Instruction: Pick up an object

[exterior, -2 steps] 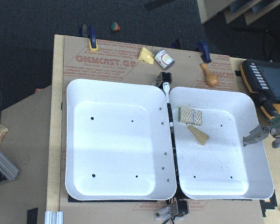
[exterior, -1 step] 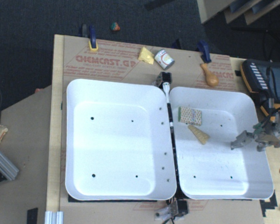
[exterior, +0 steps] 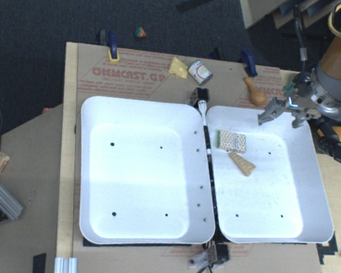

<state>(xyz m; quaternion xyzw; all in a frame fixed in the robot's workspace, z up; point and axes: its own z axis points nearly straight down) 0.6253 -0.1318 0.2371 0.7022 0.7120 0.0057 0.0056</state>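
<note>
Two objects lie in the upper left of the right bin (exterior: pixel 310 176): a flat patterned packet with a green edge (exterior: pixel 231 140) and, just below it, a tan cone-shaped piece (exterior: pixel 241 164). My gripper (exterior: pixel 283 117) hovers over the bin's top rim, up and to the right of the packet and apart from it. Its two fingers are spread and open, with nothing between them. The grey wrist and orange band rise toward the upper right corner.
The left bin (exterior: pixel 90 155) sits beside the right one. On the cardboard behind the bins lie a yellow wedge (exterior: pixel 178 67), a small white box (exterior: pixel 199 72) and a brown pear-like piece (exterior: pixel 256 92). Blue clamps (exterior: pixel 113 43) hold the board's back edge.
</note>
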